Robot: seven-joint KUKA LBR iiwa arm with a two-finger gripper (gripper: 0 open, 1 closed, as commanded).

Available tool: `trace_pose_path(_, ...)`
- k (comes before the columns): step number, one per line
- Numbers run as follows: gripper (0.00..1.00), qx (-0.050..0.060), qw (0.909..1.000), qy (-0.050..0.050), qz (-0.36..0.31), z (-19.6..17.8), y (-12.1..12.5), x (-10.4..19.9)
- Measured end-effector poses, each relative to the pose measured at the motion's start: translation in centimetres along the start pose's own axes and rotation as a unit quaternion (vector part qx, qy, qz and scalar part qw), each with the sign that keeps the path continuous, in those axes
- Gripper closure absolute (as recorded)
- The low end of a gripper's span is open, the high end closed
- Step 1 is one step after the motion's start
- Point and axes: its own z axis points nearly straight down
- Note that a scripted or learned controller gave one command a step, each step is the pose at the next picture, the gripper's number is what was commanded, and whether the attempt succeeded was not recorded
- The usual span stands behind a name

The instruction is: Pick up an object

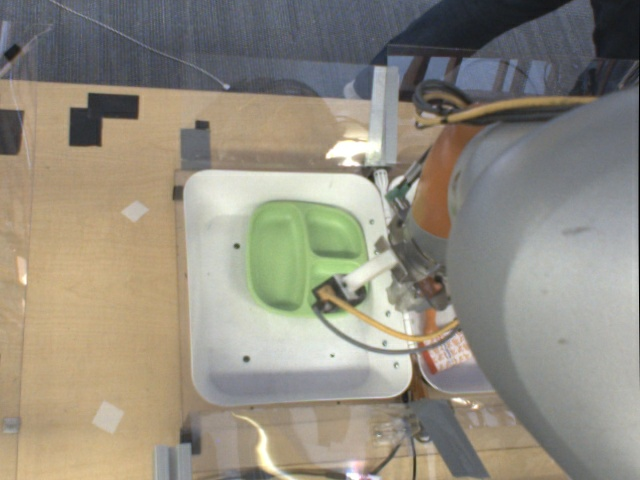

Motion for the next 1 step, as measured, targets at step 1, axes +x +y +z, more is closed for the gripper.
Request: trace_pose_path(1, 1.0, 0.002, 0.9932, 0.0, 0.116, 2.12, -12.4, 4.24)
